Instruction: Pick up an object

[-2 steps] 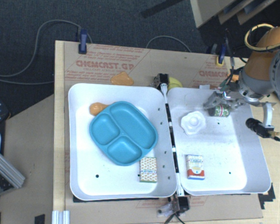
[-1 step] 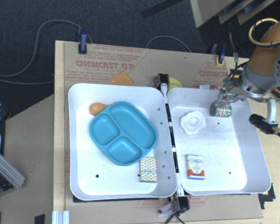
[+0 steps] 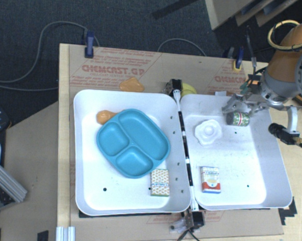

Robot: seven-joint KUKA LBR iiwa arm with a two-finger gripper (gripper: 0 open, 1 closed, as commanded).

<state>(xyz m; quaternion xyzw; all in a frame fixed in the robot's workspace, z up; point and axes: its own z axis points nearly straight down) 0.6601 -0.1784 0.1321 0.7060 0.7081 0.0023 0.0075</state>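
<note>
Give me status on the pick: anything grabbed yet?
Done: the grey two-finger gripper has reached the right white bin, at its far edge. In hand: it sits right at a small green-labelled can; a grasp can't be confirmed, and the can looks low on the bin floor. Left: secure it and lift. The white round lid-like piece and red-and-white small box lie untouched.

The orange item [image 3: 105, 116] is partly hidden under the blue tray [image 3: 133, 142]. The arm [image 3: 289, 65] is cut off at the picture's right edge.
</note>
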